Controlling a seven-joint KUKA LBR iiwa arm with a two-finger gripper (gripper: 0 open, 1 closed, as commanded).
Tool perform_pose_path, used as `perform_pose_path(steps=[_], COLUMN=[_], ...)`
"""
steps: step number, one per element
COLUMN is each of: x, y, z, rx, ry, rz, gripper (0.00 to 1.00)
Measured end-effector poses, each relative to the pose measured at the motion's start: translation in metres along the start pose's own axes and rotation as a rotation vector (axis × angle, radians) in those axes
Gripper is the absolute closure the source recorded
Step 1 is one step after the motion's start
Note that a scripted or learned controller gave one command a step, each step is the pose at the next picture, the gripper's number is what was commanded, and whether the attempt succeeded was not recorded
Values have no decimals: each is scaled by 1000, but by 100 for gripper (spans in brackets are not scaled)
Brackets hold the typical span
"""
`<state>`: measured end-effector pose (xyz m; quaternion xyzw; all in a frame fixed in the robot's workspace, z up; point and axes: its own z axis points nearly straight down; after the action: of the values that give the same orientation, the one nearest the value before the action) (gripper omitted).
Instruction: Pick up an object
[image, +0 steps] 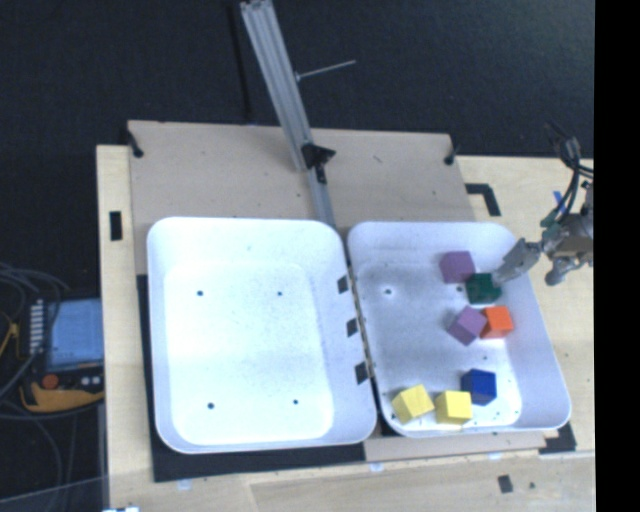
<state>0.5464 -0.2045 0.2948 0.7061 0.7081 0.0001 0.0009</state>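
A: How are the objects laid out, and why?

B: All seven blocks are gathered in the right bin (545, 400), within the arm's reach; the left bin (160, 300) is kept as a drop area, it is judged. A green block (483, 289) is seen just below a purple block (457, 266), with a second purple block (466, 325) and an orange block (498, 321) touching.

A: And the pose?

B: The hand (515, 264) is extended from the right edge, slanted down toward the green block. Whether it is spread or pinching cannot be told.
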Motion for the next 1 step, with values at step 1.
perform_pose_path(steps=[1], x=[0], y=[0], z=[0], rx=[0], ry=[0], rz=[0], gripper=[0])
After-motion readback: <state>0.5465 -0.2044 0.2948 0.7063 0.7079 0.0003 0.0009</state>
